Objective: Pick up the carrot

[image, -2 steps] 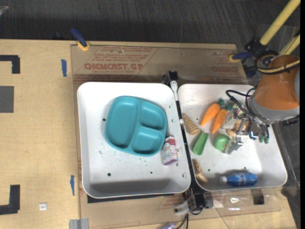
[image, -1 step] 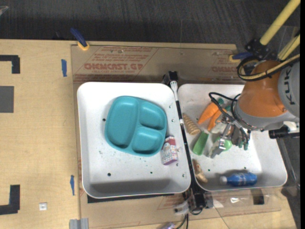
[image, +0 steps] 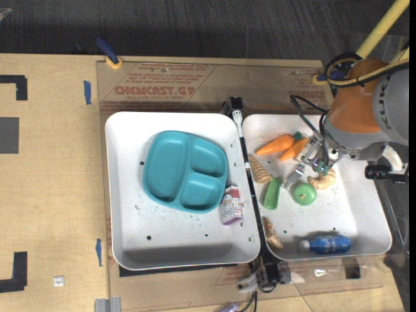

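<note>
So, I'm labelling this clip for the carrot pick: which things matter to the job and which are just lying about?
Job:
carrot
gripper
right bin

Lying about:
teal plate
green apple
green pepper
blue bottle
small packet
left bin

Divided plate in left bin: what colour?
Teal divided plate, plain, no pattern; camera view.

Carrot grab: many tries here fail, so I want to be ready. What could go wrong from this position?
1. The claw sits beside the carrots, nearer the green apple and green bottle, so it may close on the wrong item.
2. Two orange pieces lie touching; a grip could catch both or nudge one away.
3. The cluster is crowded, so a descent may scatter neighbours.
</note>
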### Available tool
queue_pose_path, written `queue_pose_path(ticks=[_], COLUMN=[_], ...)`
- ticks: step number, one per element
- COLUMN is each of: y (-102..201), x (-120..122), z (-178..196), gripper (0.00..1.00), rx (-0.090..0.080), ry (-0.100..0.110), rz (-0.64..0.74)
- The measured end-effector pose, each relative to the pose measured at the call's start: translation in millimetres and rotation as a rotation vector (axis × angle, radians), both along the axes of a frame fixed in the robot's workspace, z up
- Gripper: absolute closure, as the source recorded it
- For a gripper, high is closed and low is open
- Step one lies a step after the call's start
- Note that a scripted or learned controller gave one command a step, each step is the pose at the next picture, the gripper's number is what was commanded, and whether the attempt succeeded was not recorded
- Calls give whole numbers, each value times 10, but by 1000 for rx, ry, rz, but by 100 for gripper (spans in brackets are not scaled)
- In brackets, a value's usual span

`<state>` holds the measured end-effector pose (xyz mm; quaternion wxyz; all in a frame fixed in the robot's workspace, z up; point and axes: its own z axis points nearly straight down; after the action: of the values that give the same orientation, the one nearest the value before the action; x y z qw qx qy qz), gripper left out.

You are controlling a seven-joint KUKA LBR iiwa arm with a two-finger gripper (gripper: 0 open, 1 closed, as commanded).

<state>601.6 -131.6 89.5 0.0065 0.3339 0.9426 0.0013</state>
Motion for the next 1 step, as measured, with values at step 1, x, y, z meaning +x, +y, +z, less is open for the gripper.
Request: queue_pose_path(ticks=[1], y=[36], x=[500], z=[-7], gripper=[0], rx=[2], ry=[57], rz=[-113])
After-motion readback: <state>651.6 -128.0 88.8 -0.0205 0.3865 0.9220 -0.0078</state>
